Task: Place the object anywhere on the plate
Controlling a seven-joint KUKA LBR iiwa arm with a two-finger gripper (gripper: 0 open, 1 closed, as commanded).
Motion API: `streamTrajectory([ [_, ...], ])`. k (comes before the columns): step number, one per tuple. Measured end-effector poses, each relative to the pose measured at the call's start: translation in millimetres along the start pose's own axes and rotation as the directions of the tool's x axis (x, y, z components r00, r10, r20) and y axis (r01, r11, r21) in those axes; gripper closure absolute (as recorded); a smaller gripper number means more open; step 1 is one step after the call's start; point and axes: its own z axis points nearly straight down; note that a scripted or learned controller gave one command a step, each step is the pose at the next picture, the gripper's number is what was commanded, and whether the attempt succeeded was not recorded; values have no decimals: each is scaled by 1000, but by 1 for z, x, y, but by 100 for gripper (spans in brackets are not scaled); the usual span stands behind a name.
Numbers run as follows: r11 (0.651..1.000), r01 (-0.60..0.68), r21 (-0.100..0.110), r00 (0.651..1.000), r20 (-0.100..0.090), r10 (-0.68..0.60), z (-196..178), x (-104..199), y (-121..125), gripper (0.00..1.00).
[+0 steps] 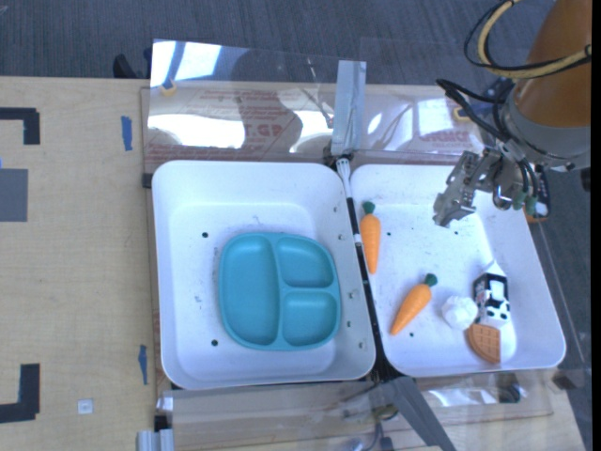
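Nearest the lens, at the lower edge of the right bin (540,294), a waffle-patterned toy (485,342) is lying against a small black-and-white cow toy (492,296) and a white lump (458,312). Starting from the left, the bench (66,252) is showing bare wood with black tape marks; next, the left bin (178,205) is holding a teal divided plate (279,289), which is sitting flat with its three compartments bare. Across the divider, one toy carrot (370,236) is lying close along the right bin's left wall, and a second carrot (412,305) is resting tilted near the bin's middle, well apart from its neighbours. Above the bin's upper right, the hand (453,205) is hanging clear of everything, gripping nothing; whether its fingers are spread, I cannot tell. Since no object is taken yet, the step is probably the pick. I judge the middle carrot the easiest target: the hand should be descending straight over its thick body, closing across its width, then lifting high enough to clear the divider before travelling left to the plate.
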Motion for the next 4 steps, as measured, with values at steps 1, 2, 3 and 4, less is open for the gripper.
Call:
streamTrajectory([
  [1, 1000, 0, -2, 1000, 4, 0, -9, -1, 1, 100],
  [2, 988, 156, 5, 988, -12, -156, 28, -57, -89, 100],
  [3, 949, 316, -1, 949, -10, -316, 40, -78, -19, 100],
  [4, 946, 325, 0, 946, -18, -325, 90, -74, -92, 100],
])
